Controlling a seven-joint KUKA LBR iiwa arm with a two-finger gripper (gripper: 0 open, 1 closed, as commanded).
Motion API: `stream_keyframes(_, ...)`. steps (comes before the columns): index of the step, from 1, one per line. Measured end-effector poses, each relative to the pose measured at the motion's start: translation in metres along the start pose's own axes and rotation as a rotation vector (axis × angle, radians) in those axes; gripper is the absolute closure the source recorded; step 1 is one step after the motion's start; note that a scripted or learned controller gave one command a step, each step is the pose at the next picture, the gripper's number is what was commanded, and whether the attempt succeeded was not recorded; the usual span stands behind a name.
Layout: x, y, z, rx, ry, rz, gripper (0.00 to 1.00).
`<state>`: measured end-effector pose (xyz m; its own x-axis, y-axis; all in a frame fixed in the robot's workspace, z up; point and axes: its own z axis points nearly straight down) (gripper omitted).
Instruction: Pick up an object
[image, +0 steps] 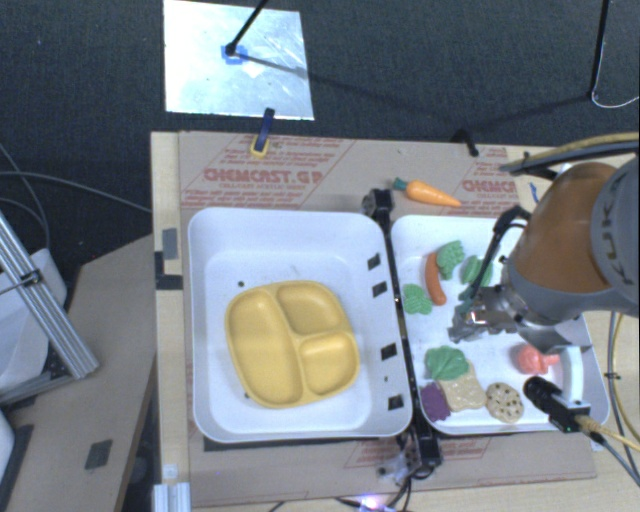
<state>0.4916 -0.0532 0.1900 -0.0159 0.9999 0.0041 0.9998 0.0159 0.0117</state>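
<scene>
Gripper (468, 325): on the grey arm (560, 250), low over the right bin (410, 235), above bare floor near the bin's middle; whether it is spread or pressed together cannot be made out at this slant, and it is unclear whether it grips anything. Nearest items: green leaf (445, 360), just below the gripper in the view; small leaf (416, 300), to its left by the bin's left wall; red stick (435, 278), upright in the view, above the small leaf; two green pieces (450, 254), close together beside the stick's upper end; pink lump (530, 357), to the right of the gripper, partly under the arm. Near edge of the same bin, left to right: purple piece (434, 400); cracker (463, 392), touching it; cookie (504, 401), just beside the cracker. Outside the bins: carrot (428, 192), on the bench (300, 175) just beyond the right bin's far rim. Left bin (210, 300): holds one yellow plate (293, 342) with three compartments, well apart from the gripper.
</scene>
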Motion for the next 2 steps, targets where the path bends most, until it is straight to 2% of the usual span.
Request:
stream_keyframes(1, -0.057, -0.005, 0.104, 0.005, -0.004, 0.018, 0.0)
stream_keyframes(2, -0.056, -0.003, 0.091, 0.0, -0.006, 0.013, 1.0)
